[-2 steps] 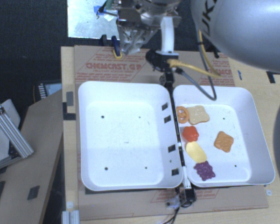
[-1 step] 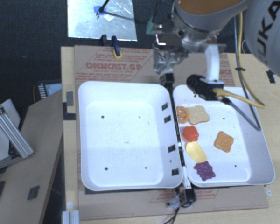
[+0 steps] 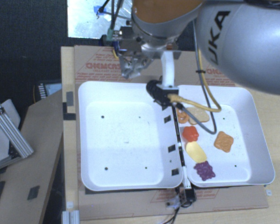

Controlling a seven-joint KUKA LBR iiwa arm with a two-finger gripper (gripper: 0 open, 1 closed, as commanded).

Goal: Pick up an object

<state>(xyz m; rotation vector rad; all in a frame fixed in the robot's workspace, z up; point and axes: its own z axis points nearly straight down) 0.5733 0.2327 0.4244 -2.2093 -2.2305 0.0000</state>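
Observation:
My gripper [image 3: 132,70] hangs over the far rim of the left bin [image 3: 82,139], above the cardboard behind it, with nothing seen in it. The toy foods lie in the right bin [image 3: 257,129], along its left side: a small orange piece [image 3: 182,118], a tan flat piece [image 3: 199,115], a red piece [image 3: 191,133], a yellow piece [image 3: 196,151] and a purple bunch of grapes [image 3: 205,170]. An orange-brown waffle-like piece [image 3: 223,141] lies a little to their right. All of them are well to the right of and nearer than the gripper.
The arm's large grey body [image 3: 242,36] overhangs the far right of the right bin. A printed cardboard sheet [image 3: 98,65] lies under both bins. A metal frame [image 3: 9,129] stands at the left edge.

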